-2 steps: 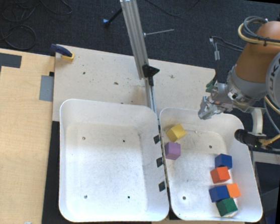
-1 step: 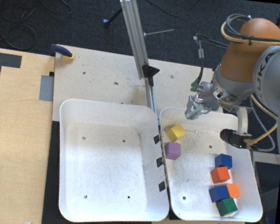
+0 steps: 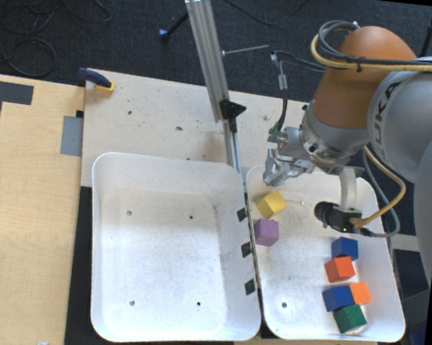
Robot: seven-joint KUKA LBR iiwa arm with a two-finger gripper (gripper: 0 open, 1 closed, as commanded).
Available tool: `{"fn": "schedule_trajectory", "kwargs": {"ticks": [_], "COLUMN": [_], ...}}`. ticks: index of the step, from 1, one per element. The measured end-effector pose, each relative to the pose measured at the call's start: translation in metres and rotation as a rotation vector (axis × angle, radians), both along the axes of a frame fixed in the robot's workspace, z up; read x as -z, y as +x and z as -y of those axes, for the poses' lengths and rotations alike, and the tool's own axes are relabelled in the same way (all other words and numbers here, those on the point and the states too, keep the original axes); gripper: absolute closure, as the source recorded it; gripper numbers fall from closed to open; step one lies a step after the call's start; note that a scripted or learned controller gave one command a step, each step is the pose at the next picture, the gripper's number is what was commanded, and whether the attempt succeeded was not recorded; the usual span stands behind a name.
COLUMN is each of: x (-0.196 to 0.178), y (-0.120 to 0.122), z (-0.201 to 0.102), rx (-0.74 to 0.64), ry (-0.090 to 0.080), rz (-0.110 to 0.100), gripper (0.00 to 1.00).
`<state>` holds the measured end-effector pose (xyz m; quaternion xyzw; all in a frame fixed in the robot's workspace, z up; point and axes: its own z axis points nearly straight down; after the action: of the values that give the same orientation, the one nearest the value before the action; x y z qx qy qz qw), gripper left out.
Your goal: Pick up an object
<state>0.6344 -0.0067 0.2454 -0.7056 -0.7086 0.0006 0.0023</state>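
My gripper (image 3: 276,175) hangs over the back left corner of the right bin (image 3: 385,325), pointing down. A yellow block (image 3: 271,204) lies just in front of it and slightly below, apart from it. A purple block (image 3: 266,232) sits right in front of the yellow one, near the divider between the bins. Along the right bin's right side lie a blue block (image 3: 345,248), a red block (image 3: 339,268), an orange block (image 3: 360,292), a second blue block (image 3: 336,298) and a green block (image 3: 351,318). I see nothing held in the gripper.
The left bin (image 3: 112,194) lies beside the right one, with black clips (image 3: 246,249) along their shared rim. A slanted metal post (image 3: 211,62) rises behind the bins. The arm's grey and orange body (image 3: 368,77) looms over the right bin's back edge, and a black cable loops beside it.
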Motion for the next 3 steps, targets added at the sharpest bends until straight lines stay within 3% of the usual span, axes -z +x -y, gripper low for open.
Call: {"fn": "schedule_trajectory", "kwargs": {"ticks": [1,2,3], "x": [-0.002,0.018,0.026], "y": [-0.021,-0.045,-0.037], "z": [-0.048,-0.101,-0.104], "rx": [0.0,0.0,0.006], "ry": [0.0,-0.001,-0.003], "rz": [-0.001,-0.003,0.001], "gripper": [1.0,1.0,1.0]}}
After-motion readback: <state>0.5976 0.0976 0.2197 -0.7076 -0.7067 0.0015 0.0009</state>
